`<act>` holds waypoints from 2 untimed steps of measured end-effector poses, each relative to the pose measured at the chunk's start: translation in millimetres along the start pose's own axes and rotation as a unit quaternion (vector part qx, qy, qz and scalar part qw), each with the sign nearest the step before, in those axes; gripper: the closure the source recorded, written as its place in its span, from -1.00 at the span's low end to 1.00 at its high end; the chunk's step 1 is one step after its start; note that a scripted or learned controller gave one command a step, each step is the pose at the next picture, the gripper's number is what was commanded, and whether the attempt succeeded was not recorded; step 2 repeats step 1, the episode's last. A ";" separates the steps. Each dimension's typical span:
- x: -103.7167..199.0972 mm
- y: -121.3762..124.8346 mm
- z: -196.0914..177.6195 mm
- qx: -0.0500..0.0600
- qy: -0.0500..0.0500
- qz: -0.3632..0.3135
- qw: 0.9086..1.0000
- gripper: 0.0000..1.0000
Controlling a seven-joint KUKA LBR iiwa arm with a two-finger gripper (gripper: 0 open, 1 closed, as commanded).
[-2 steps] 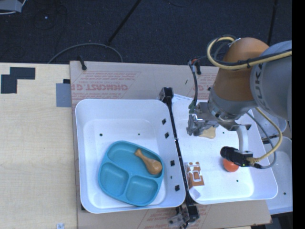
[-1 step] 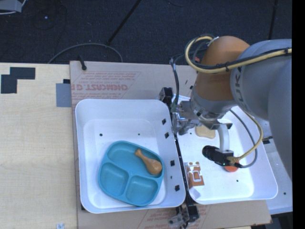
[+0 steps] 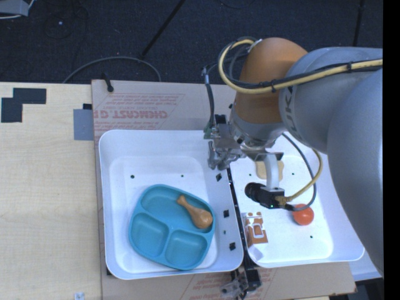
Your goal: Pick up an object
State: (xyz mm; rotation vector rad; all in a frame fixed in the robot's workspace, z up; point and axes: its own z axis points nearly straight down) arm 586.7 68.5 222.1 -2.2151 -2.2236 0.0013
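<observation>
drumstick (image 3: 195, 212) on blue tray (image 3: 164, 239) | left bin (image 3: 115, 152) | orange ball (image 3: 304, 215) right bin (image 3: 325, 242)

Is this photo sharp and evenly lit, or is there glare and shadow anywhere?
Camera view: even, soft light; the white bins look bright but not blown out; faint shadow under the blue plate; the drumstick toy and orange ball are fairly crisp; the floor above the bench is dark.
</observation>
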 end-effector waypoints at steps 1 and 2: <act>-1.5 -0.8 0.2 0.001 -0.001 0.001 1.000 -1.00; -1.5 -0.8 0.2 0.001 -0.001 0.001 1.000 -1.00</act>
